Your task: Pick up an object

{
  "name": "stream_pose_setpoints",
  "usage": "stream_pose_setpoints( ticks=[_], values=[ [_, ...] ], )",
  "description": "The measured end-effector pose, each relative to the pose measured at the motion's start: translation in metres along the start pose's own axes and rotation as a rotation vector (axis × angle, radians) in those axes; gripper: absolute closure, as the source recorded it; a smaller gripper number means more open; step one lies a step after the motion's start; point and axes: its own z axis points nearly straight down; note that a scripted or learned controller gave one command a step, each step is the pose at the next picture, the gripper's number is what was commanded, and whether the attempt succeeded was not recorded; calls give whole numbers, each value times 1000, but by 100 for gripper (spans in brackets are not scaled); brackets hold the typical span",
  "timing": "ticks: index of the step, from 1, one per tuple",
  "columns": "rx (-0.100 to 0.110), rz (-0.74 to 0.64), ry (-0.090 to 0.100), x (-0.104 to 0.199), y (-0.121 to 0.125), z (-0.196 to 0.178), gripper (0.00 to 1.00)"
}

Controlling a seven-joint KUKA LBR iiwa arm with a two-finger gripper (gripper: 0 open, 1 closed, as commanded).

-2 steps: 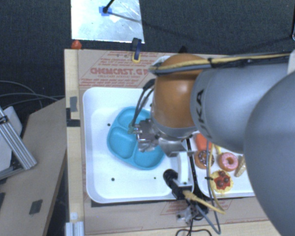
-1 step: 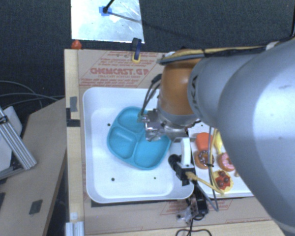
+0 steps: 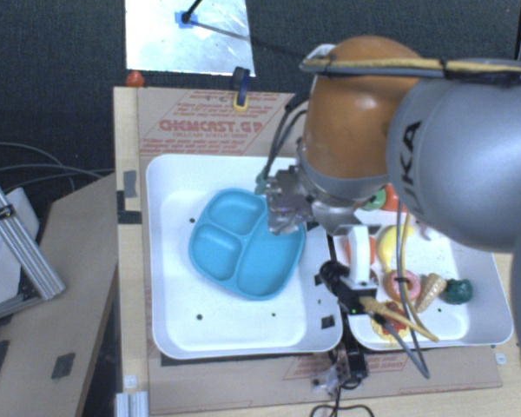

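Blue divided plate [image 3: 243,254]: lies flat in the left white bin [image 3: 169,259], slightly right of the bin's centre, tilted diagonally so that its two small compartments face far-left and its large compartment faces near-right. Its right edge comes close to the wall that the left bin shares with the right white bin [image 3: 491,320].

Arm position: I reach in from the right. My grey link [image 3: 469,146] and orange band [image 3: 356,111] cover the far part of the right bin. My gripper [image 3: 282,207] sits above the far-right corner of the plate, over the rim where the large compartment meets the bin's dividing wall. Whether it touches the plate cannot be determined from this slant.

Gripper state: cannot tell. The wrist housing hides the working end, and nothing is visibly held.

Right bin contents, near half: a yellow rounded object [image 3: 388,246], a ring-shaped doughnut toy [image 3: 401,283], an ice-cream cone toy [image 3: 430,289] lying on its side just right of the doughnut, and a dark green object [image 3: 458,291] right of the cone. A small patch of orange and green [image 3: 384,198] shows just below my wrist. Black cables [image 3: 352,298] hang from my wrist across the dividing wall toward the near edge.

Both bins rest on a cardboard sheet [image 3: 208,115] with red print, visible at the far side.
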Motion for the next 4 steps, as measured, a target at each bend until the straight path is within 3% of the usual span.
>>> stream_pose_setpoints(
  ticks=[3,4],
  values=[
    [4,-13,-4,-1,3,-24,100],
    [12,10,-7,-55,-16,4,100]
  ],
)
